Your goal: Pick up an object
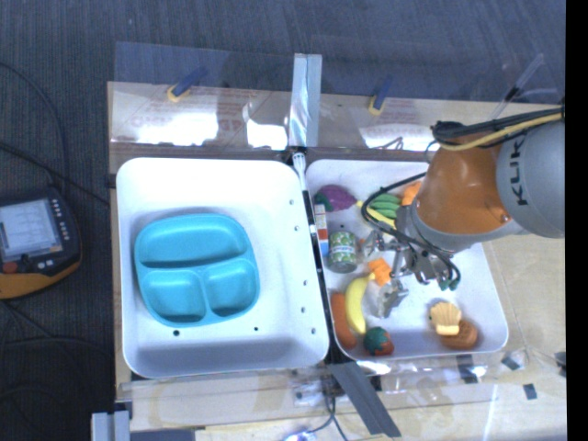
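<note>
My gripper (395, 288) reaches down into the right bin (487, 288), among the toy foods. Its tip hangs just right of a yellow banana (356, 303) and below a small orange piece (378, 269). A green jar (342, 249) stands to its left and a purple item (335, 197) lies at the bin's far left corner. A tan pastry (446, 318) rests to the gripper's lower right. A green and red item (377, 340) lies at the front wall. The orange wrist band (459, 196) hides part of the bin's back.
The left bin (147, 177) holds a blue sectioned tray (196, 266). A green and yellow item (386, 208) lies beside the wrist. An orange piece (341, 318) rests against the divider wall. A handheld controller (32, 237) sits off the bench at left.
</note>
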Motion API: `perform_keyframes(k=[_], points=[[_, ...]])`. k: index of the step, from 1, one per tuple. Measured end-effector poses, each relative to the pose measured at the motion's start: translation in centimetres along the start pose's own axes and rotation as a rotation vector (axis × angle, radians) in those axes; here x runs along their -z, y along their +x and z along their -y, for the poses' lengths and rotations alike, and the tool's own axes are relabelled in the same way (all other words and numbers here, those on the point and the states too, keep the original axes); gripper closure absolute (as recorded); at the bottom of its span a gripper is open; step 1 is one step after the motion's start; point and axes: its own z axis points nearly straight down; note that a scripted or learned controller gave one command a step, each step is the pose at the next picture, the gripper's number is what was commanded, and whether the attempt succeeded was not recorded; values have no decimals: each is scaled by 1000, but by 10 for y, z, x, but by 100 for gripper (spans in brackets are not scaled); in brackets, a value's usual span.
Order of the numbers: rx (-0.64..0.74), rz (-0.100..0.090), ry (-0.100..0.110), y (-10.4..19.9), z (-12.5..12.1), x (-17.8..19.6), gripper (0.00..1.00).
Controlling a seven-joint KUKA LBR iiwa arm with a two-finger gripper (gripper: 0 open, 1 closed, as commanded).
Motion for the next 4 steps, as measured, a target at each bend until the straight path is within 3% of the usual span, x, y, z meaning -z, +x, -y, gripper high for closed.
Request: perform_keyframes(k=[1,2,3,4], points=[[1,5,2,-2,-1,11,100],[1,2,2,-2,-1,10,0],[-84,-7,-6,-6,0,-1,0],[-83,2,-1,-9,0,11,100]])
